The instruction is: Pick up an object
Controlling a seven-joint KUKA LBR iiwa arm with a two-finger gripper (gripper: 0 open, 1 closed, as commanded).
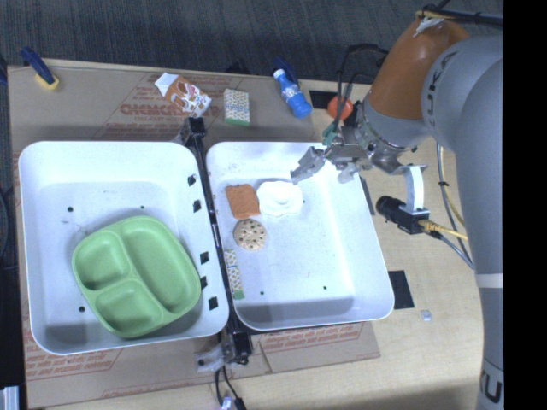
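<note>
1. Above the right bin (376,289), toward its 1 o'clock corner, we log the gripper (329,162) hanging with nothing visibly between its fingers; a finger (306,166) juts toward 8 o'clock, and how far the jaws stand apart we cannot tell from this slant.
2. Step in hand, by our reading: the approach. We would come down squarely on one item, centring the jaws on it, keeping clear of the bin wall and of its neighbours.
3. Nearest candidate: white round piece (279,199), at 8 o'clock from the gripper and close to it. Pale, soft-edged, low against the white floor, so its outline is hard to read; we judge it awkward to pinch.
4. Orange square slab (243,201), touching or just beside the white piece at its 9 o'clock. Flat, toast-like, crisp edges.
5. Speckled round cookie (250,235), at 6 o'clock from the slab, just apart. Flat disc; we judge a low, thin grip is needed.
6. Left bin (51,178): green divided tray (135,274), three compartments, lying tilted at the bin's 6 o'clock side.
</note>
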